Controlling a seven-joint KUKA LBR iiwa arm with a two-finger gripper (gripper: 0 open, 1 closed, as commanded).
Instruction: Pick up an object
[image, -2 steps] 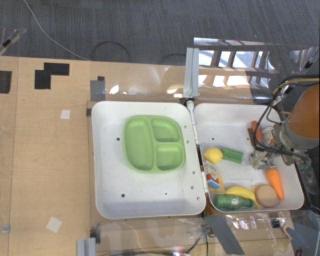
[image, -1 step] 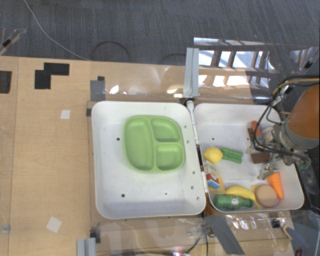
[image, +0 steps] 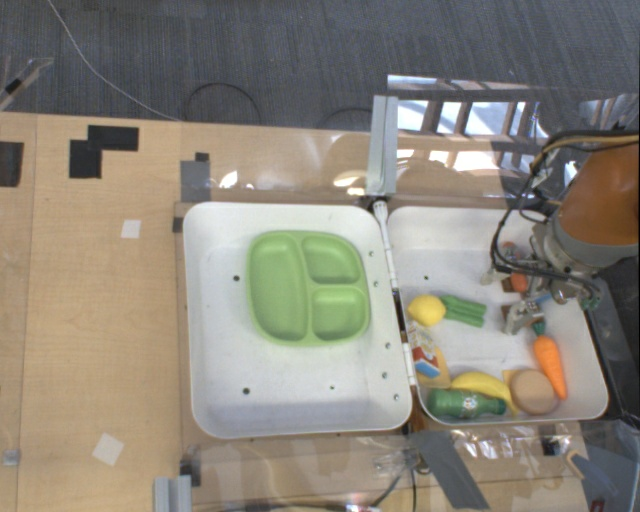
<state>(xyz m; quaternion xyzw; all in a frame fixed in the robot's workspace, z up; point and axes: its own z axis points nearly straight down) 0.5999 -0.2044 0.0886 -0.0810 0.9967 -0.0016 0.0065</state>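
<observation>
Robot arm reaching in from the right edge of the frame, wrist pointed down.

The arm (image: 600, 200) enters at the upper right, its orange band facing the camera, black cables looping along its left side. Below it, at middle right, the metal gripper (image: 525, 315) hangs low; its finger state is unclear.

A single fixed camera looks down at a slant from above the table (image: 90, 330), far enough back to take in both white bins (image: 215, 400) side by side, with the arm (image: 600, 200) entering from the right edge.
</observation>
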